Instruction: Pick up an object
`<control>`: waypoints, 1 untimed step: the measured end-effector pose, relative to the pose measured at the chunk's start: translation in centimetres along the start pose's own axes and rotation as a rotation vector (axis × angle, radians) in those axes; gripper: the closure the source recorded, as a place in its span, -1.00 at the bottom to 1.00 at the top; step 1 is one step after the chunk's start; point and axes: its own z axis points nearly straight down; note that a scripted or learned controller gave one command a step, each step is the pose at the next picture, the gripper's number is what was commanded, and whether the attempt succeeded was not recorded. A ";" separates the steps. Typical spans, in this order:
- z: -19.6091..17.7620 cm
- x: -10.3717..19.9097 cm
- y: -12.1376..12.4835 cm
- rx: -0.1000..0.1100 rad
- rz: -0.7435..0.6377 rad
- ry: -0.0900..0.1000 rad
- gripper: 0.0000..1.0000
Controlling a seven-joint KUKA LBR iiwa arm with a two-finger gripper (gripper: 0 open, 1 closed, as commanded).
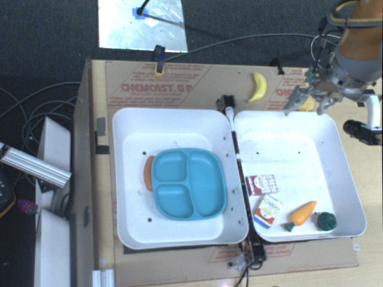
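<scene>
A blue divided plate (190,182) is filling the left bin (128,160), hiding most of an orange thing (147,172) at its left edge. The right bin (335,160) is lying open across its upper half; cartons (261,185), carrot (302,213) and green ball (326,220) are crowding its lower edge. A banana (258,86) is lying on the surface above. Upper right, the hand (308,101) is hovering at the bin's top rim, fingers spread; something yellowish is sitting between them, whether gripped I cannot tell.

"CHEMCAST" printed in red on board (157,88)

The pincer (308,103) hangs open over the right bin's (344,160) far rim, beside a banana (258,87).
</scene>
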 end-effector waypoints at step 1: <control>6.8 6.5 -2.6 0.003 -0.002 0.001 -1.00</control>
